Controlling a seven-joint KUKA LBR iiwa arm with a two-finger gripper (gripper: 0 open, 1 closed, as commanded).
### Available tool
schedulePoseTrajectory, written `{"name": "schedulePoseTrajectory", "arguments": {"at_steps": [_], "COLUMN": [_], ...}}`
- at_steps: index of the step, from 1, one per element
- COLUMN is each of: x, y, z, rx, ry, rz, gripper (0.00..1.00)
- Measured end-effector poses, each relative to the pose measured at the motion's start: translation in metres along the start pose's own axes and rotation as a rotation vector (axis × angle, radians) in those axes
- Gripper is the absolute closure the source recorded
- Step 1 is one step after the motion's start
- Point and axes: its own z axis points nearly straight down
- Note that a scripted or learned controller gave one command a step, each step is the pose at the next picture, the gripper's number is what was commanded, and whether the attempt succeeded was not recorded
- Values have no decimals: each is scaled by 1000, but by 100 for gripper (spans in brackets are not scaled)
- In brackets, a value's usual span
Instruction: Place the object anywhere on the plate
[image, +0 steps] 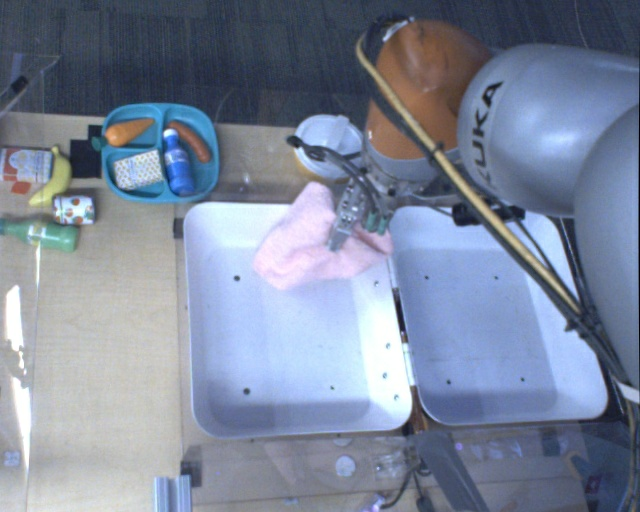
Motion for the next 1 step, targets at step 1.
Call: {"name": "schedulePoseTrajectory", "arguments": {"at_steps": [1], "x": [16], "y": [51], "z": [-1], "rx": [-2], "ry": [-2], "rz": [-357], "gripper": [100]}}
